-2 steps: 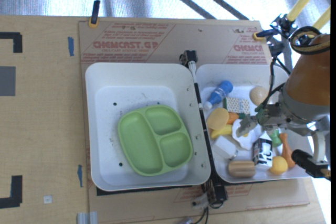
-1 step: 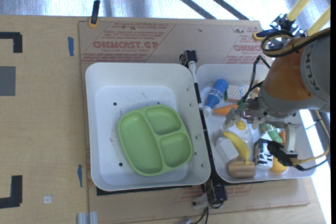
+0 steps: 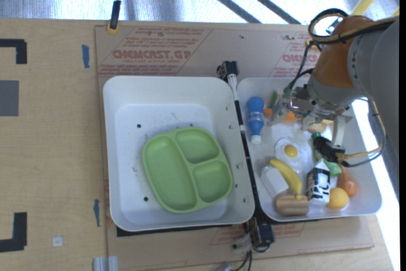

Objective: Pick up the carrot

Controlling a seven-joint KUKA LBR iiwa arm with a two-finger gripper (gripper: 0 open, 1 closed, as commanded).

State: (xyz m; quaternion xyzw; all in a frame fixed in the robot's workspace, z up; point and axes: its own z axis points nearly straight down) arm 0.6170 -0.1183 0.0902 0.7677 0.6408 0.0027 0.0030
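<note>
Carrot (image 3: 290,115), seen as a small orange patch, lay in the right bin (image 3: 374,197) a little to the right of the blue bottle (image 3: 255,116), largely covered by the arm's wrist. The gripper (image 3: 298,108) hung directly over that patch, also right of the blue bottle; its tip was hidden by its own body and cables, so whether it was spread, pressed together or pinching anything could not be told. A green sliver, near the bottle's upper right, may have been the carrot's top, but this was too small to be sure.

Down and to the right of the blue bottle sat a fried egg toy (image 3: 291,150), and below that a yellow banana (image 3: 288,176). Farther from the bottle in the same direction stood a black-and-white carton (image 3: 320,184), with a lemon (image 3: 337,198) and an orange (image 3: 349,187) just beyond it. Well to the left of the blue bottle, a green divided plate (image 3: 184,168) rested in the left bin (image 3: 120,111).
</note>
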